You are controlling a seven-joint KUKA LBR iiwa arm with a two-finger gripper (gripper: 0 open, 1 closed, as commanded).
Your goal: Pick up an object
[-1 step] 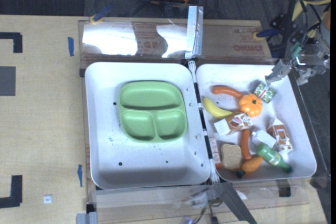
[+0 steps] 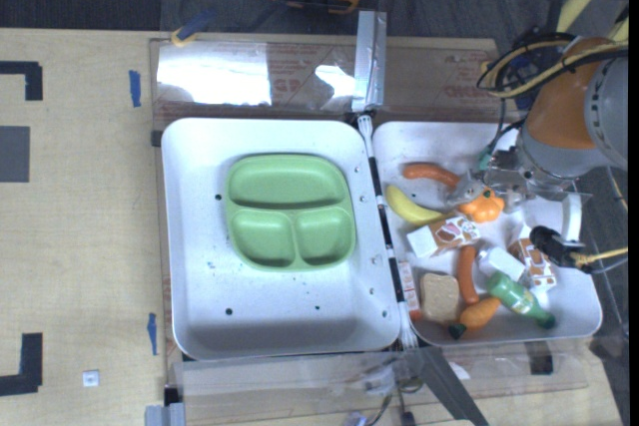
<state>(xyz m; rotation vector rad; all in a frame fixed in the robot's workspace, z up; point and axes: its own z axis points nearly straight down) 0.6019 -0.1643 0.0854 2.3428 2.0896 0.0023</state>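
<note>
The right bin [image 2: 584,319] holds several toy foods. Among them are an orange sausage [image 2: 431,173], a yellow banana [image 2: 409,206], a small orange fruit [image 2: 485,209], a printed carton [image 2: 457,232], an upright hot dog [image 2: 467,270], a bread slice [image 2: 439,292], a carrot [image 2: 478,312] and a green bottle [image 2: 520,297]. My gripper [image 2: 487,185] reaches in from the right and hangs low over the back of this bin. It sits just above the orange fruit and beside the sausage's right end. Nothing is visibly between it.
The left bin [image 2: 190,214] carries a green divided plate [image 2: 291,210]. A second carton [image 2: 535,262] and a white block [image 2: 500,262] lie near the right bin's right wall. A metal divider [image 2: 380,214] separates the bins. Cables hang by the arm's orange band [image 2: 559,110].
</note>
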